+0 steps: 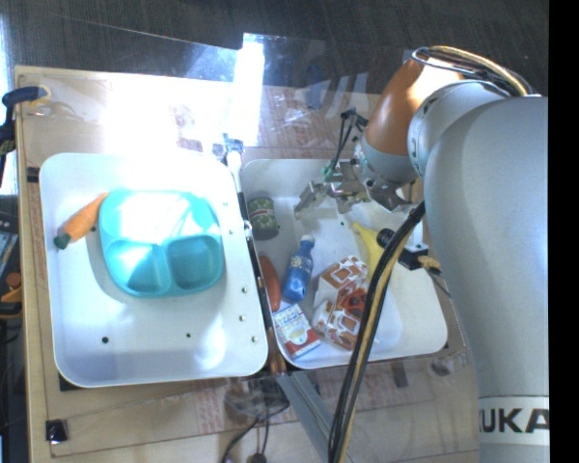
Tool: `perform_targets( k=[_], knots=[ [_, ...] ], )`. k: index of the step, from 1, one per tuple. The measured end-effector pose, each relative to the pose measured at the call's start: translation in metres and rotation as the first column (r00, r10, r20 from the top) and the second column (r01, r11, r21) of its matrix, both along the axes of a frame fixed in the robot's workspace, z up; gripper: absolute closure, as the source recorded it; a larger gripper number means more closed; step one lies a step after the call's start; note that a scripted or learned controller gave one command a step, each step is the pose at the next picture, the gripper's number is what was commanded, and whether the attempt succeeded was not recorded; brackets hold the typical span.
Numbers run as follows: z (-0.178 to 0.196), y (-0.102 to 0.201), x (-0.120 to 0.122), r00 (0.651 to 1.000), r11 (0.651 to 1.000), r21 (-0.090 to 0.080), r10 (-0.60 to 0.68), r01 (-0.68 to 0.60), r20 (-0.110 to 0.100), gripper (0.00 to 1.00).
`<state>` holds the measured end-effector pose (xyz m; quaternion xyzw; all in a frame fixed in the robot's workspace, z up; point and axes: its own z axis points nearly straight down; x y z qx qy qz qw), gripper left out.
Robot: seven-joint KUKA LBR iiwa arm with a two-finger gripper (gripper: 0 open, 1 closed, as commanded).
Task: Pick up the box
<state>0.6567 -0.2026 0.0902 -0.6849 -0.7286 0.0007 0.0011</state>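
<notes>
The big grey arm (pixel 482 258) covers the right side of the frame and hides part of the right bin (pixel 270 186). A black cable (pixel 367 326) crosses the box (pixel 340 300), so some of it is hard to see. The box lies low in that bin, its long side running up and down the frame. The gripper (pixel 320 193) sits above it, near the bin's top; its fingers look spread with nothing between them.

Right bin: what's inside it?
The right bin holds a dark can, a blue bottle, a banana, a small box and red-and-white packages. A black cable and the arm cover its right part.
</notes>
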Motion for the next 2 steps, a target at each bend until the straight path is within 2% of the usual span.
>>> perform_targets(
  k=[1, 2],
  knots=[
    [0.001, 0.035, -0.036, 0.993, 0.993, 0.000, 0.119, -0.119, 0.000, 0.00],
    [0.000, 0.038, -0.079, 0.983, 0.983, 0.002, 0.183, -0.183, -0.002, 0.00]
  ],
)
